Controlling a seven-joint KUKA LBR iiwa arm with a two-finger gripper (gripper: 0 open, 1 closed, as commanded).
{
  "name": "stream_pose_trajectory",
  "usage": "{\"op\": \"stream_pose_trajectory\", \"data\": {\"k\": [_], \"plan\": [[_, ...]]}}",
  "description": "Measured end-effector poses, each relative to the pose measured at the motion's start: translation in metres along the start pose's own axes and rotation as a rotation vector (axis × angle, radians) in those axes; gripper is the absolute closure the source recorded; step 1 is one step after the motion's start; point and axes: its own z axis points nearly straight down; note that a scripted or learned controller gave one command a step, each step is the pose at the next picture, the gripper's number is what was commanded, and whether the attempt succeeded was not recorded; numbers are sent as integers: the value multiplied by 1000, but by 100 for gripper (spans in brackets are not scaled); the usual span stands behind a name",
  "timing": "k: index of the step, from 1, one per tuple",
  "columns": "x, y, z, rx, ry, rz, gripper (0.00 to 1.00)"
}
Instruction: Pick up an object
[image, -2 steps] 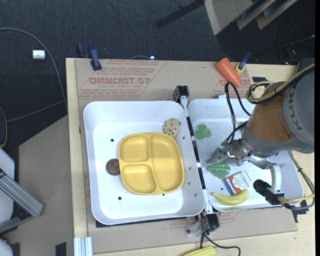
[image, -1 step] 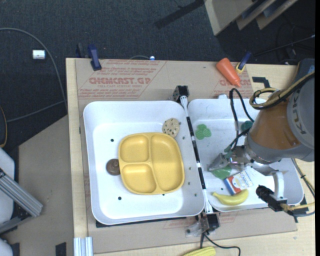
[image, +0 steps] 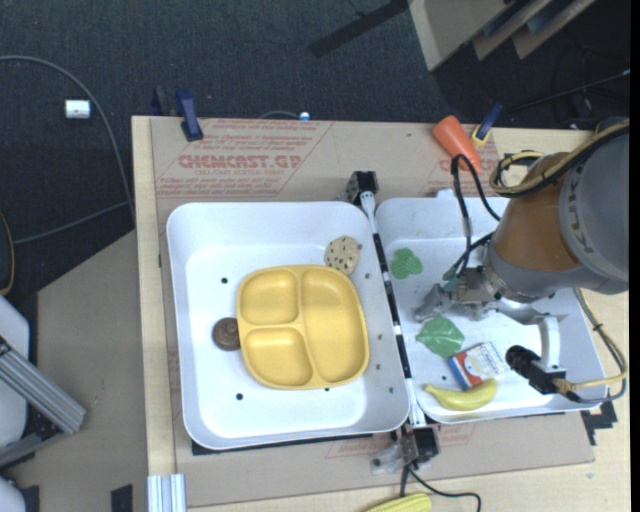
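Hovering low in the right shallow white bin (image: 425, 215), grey two-finger gripper (image: 452, 297), finger spread impossible to tell, flat green leaf-shaped piece (image: 440, 334) just below it, yellow plastic banana (image: 462, 397) further below.

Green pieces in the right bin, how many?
2: a small green piece near the bin's upper left, a larger green piece lower, beside the hand. The arm may hide more.

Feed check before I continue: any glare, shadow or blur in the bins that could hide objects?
Camera view: lighting is even and soft, with no strong glare on the white bins; the yellow tray casts a faint shadow; the gripper is dim and slightly blurred under the arm, its shadow over the green piece; the banana is sharp.
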Motion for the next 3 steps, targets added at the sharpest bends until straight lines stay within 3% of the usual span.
{"op": "stream_pose_trajectory", "data": {"k": [1, 2, 3], "plan": [[8, -42, 0, 4, 1, 1, 0], [9, -42, -9, 2, 1, 2, 100], [72, -32, -101, -1, 2, -2, 100]]}}
